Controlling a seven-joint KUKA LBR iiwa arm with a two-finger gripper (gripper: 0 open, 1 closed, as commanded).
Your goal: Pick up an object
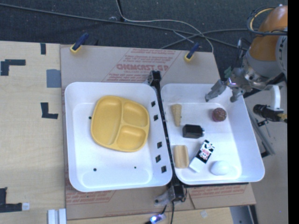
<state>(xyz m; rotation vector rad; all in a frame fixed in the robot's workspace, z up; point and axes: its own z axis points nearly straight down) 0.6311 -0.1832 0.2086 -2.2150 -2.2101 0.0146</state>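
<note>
Gripper (224, 91) spread open, holding nothing, above right bin (250, 139) far edge. Nearest: one brown ball (219, 114) just below it. Also one black block (192, 131), one yellow tray (119, 123).

You're looking at a robot lab bench: two white bins (74, 125) sit on a cardboard sheet (140, 64) held by yellow-and-blue clamps (79, 43), cables (154, 22) trail behind the bins, and black tape marks (46, 111) sit left of them.
</note>
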